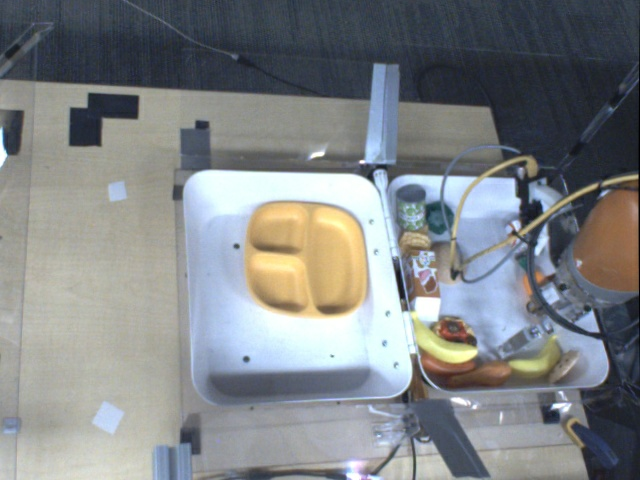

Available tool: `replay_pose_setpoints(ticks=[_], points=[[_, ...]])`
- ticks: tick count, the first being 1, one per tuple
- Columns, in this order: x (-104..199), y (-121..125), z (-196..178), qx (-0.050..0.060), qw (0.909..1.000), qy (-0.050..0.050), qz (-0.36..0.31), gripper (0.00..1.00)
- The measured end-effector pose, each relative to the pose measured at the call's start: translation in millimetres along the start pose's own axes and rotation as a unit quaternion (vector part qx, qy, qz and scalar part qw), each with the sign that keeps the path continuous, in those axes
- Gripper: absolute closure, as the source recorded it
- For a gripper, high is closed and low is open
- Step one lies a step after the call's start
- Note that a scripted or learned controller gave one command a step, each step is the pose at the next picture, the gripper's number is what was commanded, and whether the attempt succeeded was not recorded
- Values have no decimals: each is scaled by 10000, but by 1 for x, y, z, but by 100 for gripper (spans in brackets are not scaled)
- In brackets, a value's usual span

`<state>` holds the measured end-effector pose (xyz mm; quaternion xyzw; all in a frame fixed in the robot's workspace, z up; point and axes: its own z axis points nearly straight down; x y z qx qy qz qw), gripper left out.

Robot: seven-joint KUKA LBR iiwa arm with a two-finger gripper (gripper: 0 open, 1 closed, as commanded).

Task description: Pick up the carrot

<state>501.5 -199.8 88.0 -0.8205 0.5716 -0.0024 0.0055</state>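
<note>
Little of the task looks done. The gripper (pixel 517 343) hangs low in the right bin (pixel 592 376), near its 5 o'clock corner. Whether it is spread or closed I cannot tell from this slant, and nothing can be seen held in it.

At 4 o'clock from the gripper, just beside it, lies a banana (pixel 537 360). A second banana (pixel 444 342) lies at 9 o'clock, with a sausage (pixel 470 373) below it along the bin's near wall.

At about 12 to 1 o'clock from the gripper, close against the arm (pixel 610 248), a thin orange sliver shows. I take it for the carrot (pixel 529 285), though it is small and partly hidden by cables. It seems to lie on the bin floor and not lifted.

Further out, a can (pixel 411 208) stands at the bin's 11 o'clock corner. The left bin (pixel 200 268), at 9 o'clock of the right one, holds a yellow tray (pixel 305 258).

As I judge it, the grasp is not yet made. The gripper is nearer the banana than the carrot, so reaching, closing and lifting all remain.
</note>
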Motion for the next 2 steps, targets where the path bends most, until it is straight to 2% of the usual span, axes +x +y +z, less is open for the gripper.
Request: replay_pose_setpoints(ticks=[1,2], points=[[-9,7,-1,19,10000,44,50,0],[-8,8,0,2,9994,26,-359,0]])
